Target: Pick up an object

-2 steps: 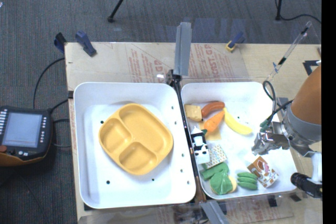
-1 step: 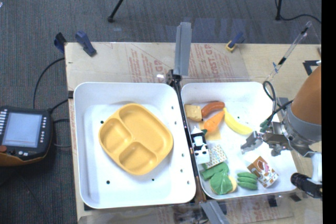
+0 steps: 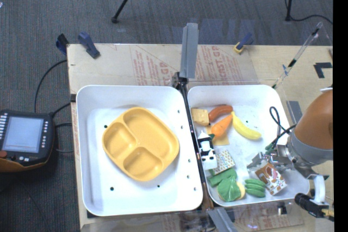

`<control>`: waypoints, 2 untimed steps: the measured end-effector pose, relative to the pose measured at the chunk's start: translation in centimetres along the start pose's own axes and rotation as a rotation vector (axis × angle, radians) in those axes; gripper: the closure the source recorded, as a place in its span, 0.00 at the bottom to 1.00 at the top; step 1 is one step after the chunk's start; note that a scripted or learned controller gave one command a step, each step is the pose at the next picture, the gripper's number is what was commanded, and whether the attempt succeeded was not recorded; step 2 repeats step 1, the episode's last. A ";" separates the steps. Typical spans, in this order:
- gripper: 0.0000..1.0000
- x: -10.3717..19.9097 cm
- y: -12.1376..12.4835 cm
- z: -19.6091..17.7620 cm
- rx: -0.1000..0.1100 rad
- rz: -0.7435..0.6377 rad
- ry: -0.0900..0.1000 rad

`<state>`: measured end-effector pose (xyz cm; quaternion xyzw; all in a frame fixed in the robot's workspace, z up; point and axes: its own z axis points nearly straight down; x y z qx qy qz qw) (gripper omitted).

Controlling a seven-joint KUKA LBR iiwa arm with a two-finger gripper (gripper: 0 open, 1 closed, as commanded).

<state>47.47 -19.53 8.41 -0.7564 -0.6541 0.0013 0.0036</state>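
Note:
My gripper (image 3: 270, 162) hangs low over the right bin's (image 3: 261, 92) front right corner, below the grey wrist and orange band. Directly under it lies a small red-brown and white packet (image 3: 271, 179); whether they touch I cannot tell. Further left in the same bin lie a yellow banana (image 3: 246, 127), an orange carrot (image 3: 222, 126), a reddish sausage (image 3: 220, 111), a tan block (image 3: 200, 116), a black-and-white carton (image 3: 206, 150), a patterned small box (image 3: 224, 161) and green vegetable pieces (image 3: 231, 188).
The left bin (image 3: 89, 117) holds a yellow three-compartment tray (image 3: 140, 143). A grey post (image 3: 189, 54) rises behind the divider between the bins. A black cable (image 3: 276, 119) loops over the right bin's right wall. A handheld control pad (image 3: 24, 138) lies off the bench at left.

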 end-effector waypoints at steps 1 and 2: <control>1.00 -0.2 0.1 -0.8 0.001 0.008 0.002; 1.00 -0.2 0.1 -0.8 0.001 0.008 0.002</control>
